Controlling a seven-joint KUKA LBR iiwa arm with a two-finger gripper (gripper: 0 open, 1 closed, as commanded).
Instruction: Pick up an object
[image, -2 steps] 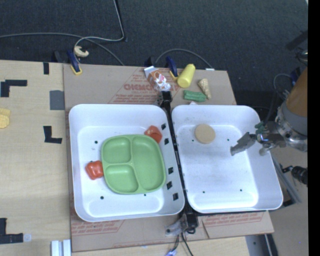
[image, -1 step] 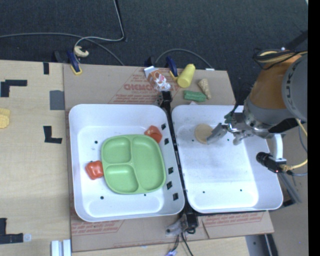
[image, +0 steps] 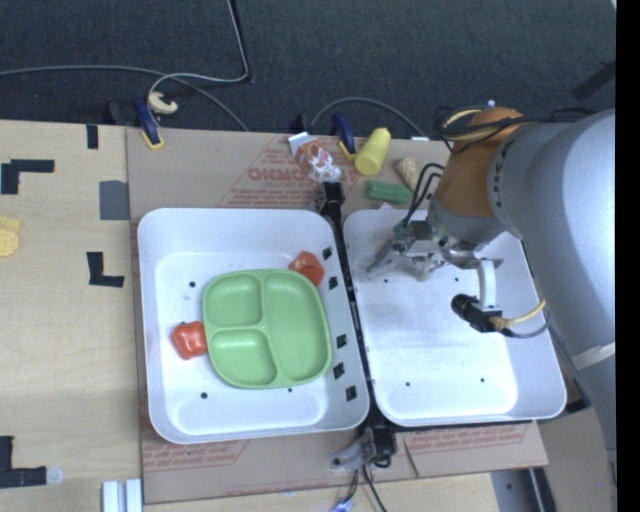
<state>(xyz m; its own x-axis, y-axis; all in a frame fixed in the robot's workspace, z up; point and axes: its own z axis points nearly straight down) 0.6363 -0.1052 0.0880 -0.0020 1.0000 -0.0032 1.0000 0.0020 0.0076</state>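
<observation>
In the left bin (image: 160, 300) a green divided plate (image: 268, 327) lies mid-floor with one red piece (image: 189, 340) at its left edge and another (image: 308, 267) at its far right corner, while the gripper (image: 385, 262), fingers spread and pinching nothing, hangs over the right bin's (image: 450, 380) far left corner.

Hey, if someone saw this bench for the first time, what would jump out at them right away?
Probably the green divided plate lying in the left bin, with a red object at its upper right corner and another at its left edge. Next, the big grey arm with its orange band reaching in from the right, its gripper low over the right bin.
</observation>
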